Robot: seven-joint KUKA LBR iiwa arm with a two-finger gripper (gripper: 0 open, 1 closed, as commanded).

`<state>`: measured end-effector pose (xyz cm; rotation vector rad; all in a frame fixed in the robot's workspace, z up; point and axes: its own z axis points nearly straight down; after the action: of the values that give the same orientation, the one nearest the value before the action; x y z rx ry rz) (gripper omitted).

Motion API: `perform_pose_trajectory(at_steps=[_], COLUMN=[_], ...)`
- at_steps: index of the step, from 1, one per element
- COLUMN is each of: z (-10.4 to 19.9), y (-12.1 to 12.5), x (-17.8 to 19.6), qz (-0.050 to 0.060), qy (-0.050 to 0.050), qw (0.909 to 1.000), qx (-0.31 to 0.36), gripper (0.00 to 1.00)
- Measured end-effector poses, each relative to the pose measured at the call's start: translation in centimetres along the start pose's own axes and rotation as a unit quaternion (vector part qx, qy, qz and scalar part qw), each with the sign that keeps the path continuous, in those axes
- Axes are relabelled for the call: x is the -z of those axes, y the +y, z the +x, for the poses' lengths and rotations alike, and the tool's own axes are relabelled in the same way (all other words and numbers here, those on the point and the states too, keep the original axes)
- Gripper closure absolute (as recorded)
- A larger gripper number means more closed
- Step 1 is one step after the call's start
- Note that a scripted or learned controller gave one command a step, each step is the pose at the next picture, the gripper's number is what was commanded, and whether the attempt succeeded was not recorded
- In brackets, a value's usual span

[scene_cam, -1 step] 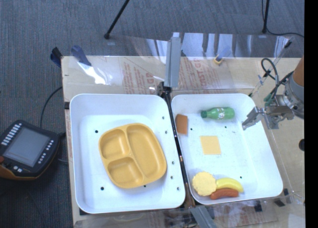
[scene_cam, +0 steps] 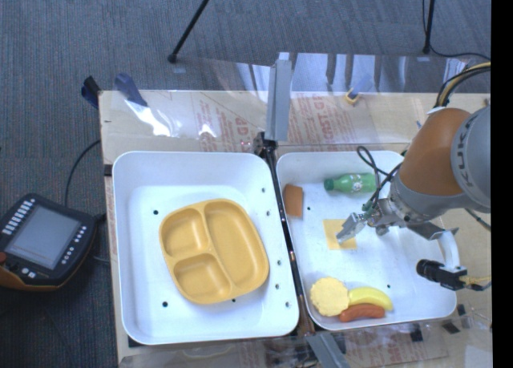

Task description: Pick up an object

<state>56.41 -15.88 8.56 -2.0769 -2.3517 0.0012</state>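
While nothing has yet been lifted, the arm's hand (scene_cam: pixel 349 230) hangs low inside the right bin (scene_cam: pixel 401 294), directly over a flat yellow square (scene_cam: pixel 340 234) that looks like a toy cheese slice. The hand's metal fingers (scene_cam: pixel 347 232) point down and to the view's left, with their tips over the square's upper edge. Whether they touch it cannot be told from this angle, nor how far apart they stand; nothing is visibly held between them.

Other candidates lie around the hand in the same bin. A green toy bottle (scene_cam: pixel 350 184) lies on its side just beyond the hand, toward the far wall. A small brown block (scene_cam: pixel 293 200) leans against the bin's left wall, to the left of the hand. Nearer the camera, well apart from the hand, a round yellow piece (scene_cam: pixel 329 296), a banana (scene_cam: pixel 370 297) and a small red-orange item (scene_cam: pixel 362 313) sit clustered together by the front wall.

The left bin (scene_cam: pixel 136 198), farther left of the hand, holds a yellow divided plate (scene_cam: pixel 213 251). Both bins rest on the counter (scene_cam: pixel 192 118).

By judgement the task is at its approach stage: the hand is placed at a likely target, but the grasp and the lift both remain to be done.
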Motion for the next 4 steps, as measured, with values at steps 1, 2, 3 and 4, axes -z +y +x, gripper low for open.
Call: perform_pose_trajectory(at_steps=[1, 2, 3, 4], z=[2.9, 5.0, 6.1, 6.0], y=[-1.5, 5.4, 0.3, 0.3], x=[-0.2, -0.1, -0.2, 0.5], qz=[0.002, 0.001, 0.002, 0.004], qy=[0.001, 0.000, 0.000, 0.002], qw=[0.9996, 0.9999, 1.0000, 1.0000], qx=[-0.027, -0.016, 0.002, 0.000], gripper=[0.00, 0.00, 0.00, 1.00])
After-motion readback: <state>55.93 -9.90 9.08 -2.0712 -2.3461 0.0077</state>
